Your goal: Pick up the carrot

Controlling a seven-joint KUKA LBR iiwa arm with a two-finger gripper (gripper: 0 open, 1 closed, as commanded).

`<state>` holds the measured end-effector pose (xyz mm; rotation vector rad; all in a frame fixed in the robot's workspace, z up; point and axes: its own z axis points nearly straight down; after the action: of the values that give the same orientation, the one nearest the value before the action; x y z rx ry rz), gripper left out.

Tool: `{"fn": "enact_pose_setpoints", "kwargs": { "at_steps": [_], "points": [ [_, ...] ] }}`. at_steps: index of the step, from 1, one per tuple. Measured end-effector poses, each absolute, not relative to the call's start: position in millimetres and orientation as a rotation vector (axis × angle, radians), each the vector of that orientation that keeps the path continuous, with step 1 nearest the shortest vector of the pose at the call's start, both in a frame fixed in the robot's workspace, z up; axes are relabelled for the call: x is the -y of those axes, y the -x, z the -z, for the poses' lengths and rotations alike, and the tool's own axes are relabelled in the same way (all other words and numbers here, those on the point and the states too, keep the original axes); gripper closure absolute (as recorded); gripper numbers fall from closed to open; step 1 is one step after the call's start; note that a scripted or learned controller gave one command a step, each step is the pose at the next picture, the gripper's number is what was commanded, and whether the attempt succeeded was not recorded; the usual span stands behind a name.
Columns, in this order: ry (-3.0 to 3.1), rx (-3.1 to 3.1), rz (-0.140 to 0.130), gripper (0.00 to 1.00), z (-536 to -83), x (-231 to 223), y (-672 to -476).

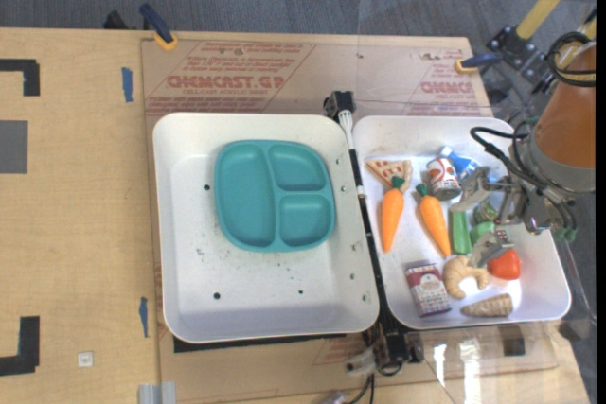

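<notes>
Two orange carrots lie in the right bin. One carrot lies near the bin's left wall, and the other carrot lies just right of it, tilted. My gripper hovers low over the right half of that bin, to the right of both carrots, above a green item. Its fingers stand open with nothing between them. The arm's orange band rises at the right edge.
The right bin also holds a pizza slice, a can, a red box, a croissant, a tomato and a cone-shaped piece. A teal divided plate lies in the left bin.
</notes>
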<state>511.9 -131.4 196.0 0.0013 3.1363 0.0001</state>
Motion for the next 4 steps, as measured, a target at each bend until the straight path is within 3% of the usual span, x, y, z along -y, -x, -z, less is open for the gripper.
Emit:
{"fn": "enact_pose_setpoints", "kwargs": {
  "at_steps": [1, 2, 3, 4],
  "points": [
    [-0.081, -3.130, 0.001, 0.00, -100, 102, -550.9],
    [-0.077, -3.124, 0.000, 1.00, -110, 100, -552.9],
    [-0.077, -3.126, 0.000, 0.00, -109, 100, -552.5],
    [-0.800, -3.029, -0.007, 0.00, -90, 100, -550.0]
  ]
}}
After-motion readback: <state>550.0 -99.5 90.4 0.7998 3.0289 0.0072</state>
